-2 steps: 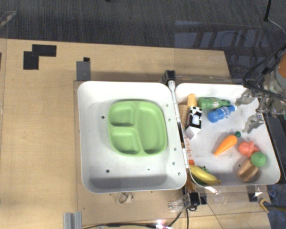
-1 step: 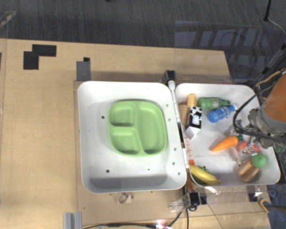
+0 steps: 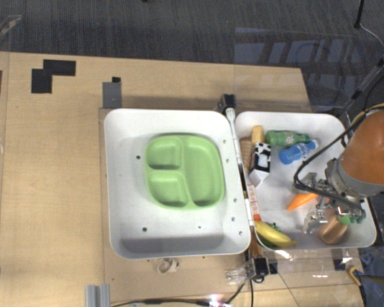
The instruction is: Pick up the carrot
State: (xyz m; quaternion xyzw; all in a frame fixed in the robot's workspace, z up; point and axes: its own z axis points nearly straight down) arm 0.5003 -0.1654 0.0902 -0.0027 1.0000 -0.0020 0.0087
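Wooden bench, two white bins: I see the carrot (image 3: 301, 201) lying in the right bin (image 3: 320, 121) at lower right, my gripper (image 3: 317, 220) just beside it, grip state unreadable, so pickup remains undone.

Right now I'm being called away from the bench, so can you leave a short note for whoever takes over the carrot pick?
Tool: low over the right bin, just right of the carrot; its grip can't be read.
Carrot: lying on the right bin's floor, beside the tool, not lifted.
Nearby: banana at the front-left corner, blue bottle and green bottle toward the back.
Done: approach.
Left: grasp and lift the carrot.
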